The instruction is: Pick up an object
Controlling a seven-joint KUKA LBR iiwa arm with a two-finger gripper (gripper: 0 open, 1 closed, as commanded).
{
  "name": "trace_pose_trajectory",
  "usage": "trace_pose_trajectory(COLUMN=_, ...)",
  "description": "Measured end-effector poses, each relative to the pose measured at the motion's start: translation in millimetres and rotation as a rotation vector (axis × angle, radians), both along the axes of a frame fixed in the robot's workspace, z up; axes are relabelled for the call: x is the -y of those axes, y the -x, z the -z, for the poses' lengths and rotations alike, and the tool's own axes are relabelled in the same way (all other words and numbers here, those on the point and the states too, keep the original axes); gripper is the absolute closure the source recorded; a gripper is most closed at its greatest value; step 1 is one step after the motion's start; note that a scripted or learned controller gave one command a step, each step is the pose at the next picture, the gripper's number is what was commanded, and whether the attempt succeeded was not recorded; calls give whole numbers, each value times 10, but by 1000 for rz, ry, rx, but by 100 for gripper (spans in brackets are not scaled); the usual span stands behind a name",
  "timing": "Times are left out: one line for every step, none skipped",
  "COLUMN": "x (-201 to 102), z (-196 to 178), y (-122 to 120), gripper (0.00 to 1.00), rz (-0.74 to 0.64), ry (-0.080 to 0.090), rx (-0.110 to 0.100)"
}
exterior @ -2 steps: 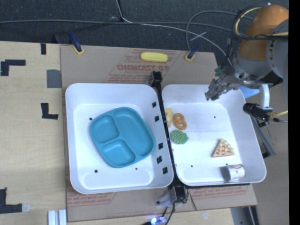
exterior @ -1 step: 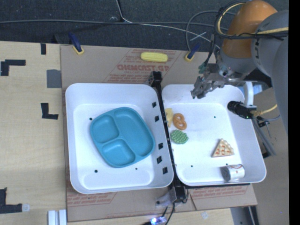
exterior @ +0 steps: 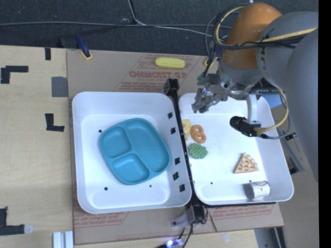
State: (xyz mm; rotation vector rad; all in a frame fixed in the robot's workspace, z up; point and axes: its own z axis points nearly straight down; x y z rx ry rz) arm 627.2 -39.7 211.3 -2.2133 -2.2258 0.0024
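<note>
In the right bin [exterior: 269,190], a pretzel [exterior: 198,134] lies near the left wall with a yellow piece [exterior: 185,128] just beside it and a green round toy [exterior: 197,151] just below, while a pizza slice [exterior: 245,164] and a small grey-and-white cylinder [exterior: 256,189] lie toward the near right corner. The gripper [exterior: 202,101] hangs over the bin's far left corner, above the pretzel and apart from it, with nothing visible between its fingers; how wide they stand cannot be told. The left bin [exterior: 85,138] holds a blue divided tray [exterior: 134,150], and a yellow banana-like toy [exterior: 169,63] lies on the cardboard [exterior: 114,68] beyond the bins.
</note>
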Motion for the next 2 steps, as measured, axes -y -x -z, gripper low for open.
trace_pose_trajectory(x=-509, z=-105, y=106, gripper=100, rz=-1, ry=-1, rx=1)
trace_pose_trajectory(x=-1140, z=-105, y=187, gripper=100, rz=-1, ry=0, rx=1)
